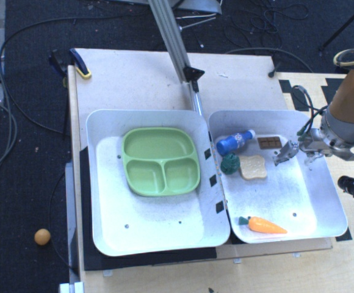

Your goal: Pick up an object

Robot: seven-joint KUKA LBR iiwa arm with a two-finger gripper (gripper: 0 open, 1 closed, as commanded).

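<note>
On the pale wooden tabletop (pixel 134 78) two shallow white bins are set side by side, the left bin (pixel 104 182) carrying a light green three-compartment plastic plate (pixel 162 162) near its far edge. At the right edge of the right bin (pixel 311 200) the grey arm's tool (pixel 285 153) is seen low over the far half, and whether it is open or closed cannot be told. Within that bin a blue plastic bottle (pixel 234 141), a slice of tan toast (pixel 253 168), an orange toy carrot (pixel 265 225), a brown chocolate-like block (pixel 269 142) and a small dark green lump (pixel 229 163) are laid, the carrot alone by the near edge.
</note>
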